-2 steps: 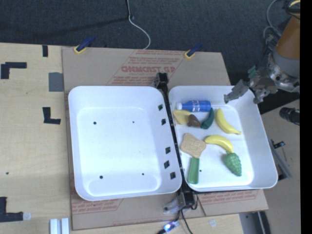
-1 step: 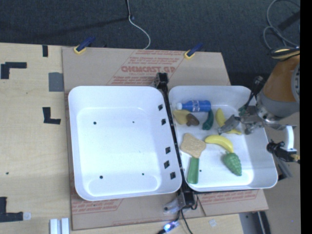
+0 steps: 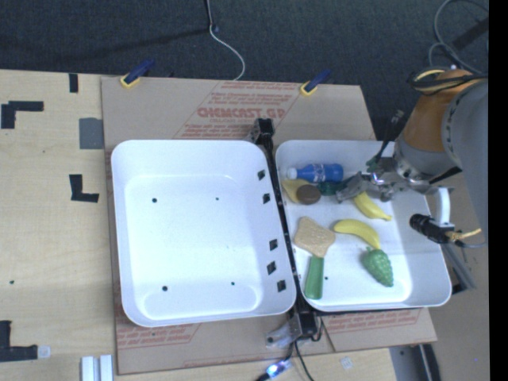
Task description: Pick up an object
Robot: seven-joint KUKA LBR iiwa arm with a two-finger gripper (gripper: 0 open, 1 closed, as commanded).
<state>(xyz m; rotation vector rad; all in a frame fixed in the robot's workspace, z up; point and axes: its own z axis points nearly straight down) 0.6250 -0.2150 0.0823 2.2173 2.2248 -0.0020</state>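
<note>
The right bin (image 3: 425, 292) holds several objects. A blue bottle (image 3: 317, 172) lies on its side near the far wall, with a brown and yellow piece (image 3: 305, 194) just in front of it. My gripper (image 3: 349, 189) hangs low over the bin, right of the brown piece and just below the bottle's cap end. A small yellow banana (image 3: 371, 206) lies right beside the gripper. Nearer the front are a bigger banana (image 3: 359, 230), a tan bread slice (image 3: 314, 237), a green stick (image 3: 314, 276) and a bumpy green fruit (image 3: 379, 267). Nothing shows held in the gripper.
The left bin (image 3: 127, 213) stands beside the right one, divided from it by a black clip rail (image 3: 274, 213). Both rest on a cardboard sheet (image 3: 198, 105). The arm's grey body and orange band (image 3: 429, 125) reach in over the right bin's far right corner.
</note>
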